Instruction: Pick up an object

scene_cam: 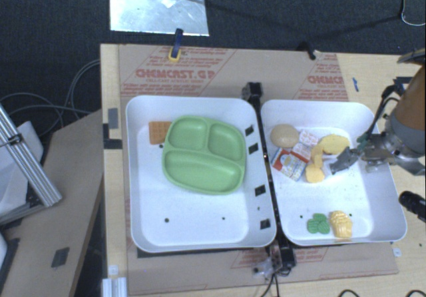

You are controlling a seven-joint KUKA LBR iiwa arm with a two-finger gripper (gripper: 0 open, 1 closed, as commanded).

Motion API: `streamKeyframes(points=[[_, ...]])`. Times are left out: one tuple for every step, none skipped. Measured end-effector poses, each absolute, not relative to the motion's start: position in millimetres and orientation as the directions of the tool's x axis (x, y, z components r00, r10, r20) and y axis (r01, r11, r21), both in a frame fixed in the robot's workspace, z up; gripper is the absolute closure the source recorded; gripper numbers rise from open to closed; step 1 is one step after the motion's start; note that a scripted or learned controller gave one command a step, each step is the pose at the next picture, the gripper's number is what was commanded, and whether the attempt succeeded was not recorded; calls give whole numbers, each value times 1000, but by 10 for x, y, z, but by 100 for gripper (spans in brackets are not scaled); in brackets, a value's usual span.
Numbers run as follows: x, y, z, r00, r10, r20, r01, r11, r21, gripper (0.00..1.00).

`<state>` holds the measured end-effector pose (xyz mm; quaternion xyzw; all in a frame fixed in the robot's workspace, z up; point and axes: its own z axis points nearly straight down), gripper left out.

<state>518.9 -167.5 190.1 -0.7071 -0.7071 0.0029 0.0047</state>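
Camera view: the gripper, reaching in from three o'clock, hangs low with fingers apart beside the yellow banana toy in the right bin, apparently lined up to grasp it.

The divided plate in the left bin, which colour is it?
Light green plastic divided plate; the camera view shows it clearly.
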Motion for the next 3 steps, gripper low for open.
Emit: streamKeyframes(points=[[5220, -1673, 1960, -3, 1000, 0, 1000, 3, 1, 0], [5201, -1661, 1542, -1, 1000, 1, 1000, 1, -3, 0], [5094, -1651, 1006, -1, 1000, 1, 1000, 1, -3, 0]])
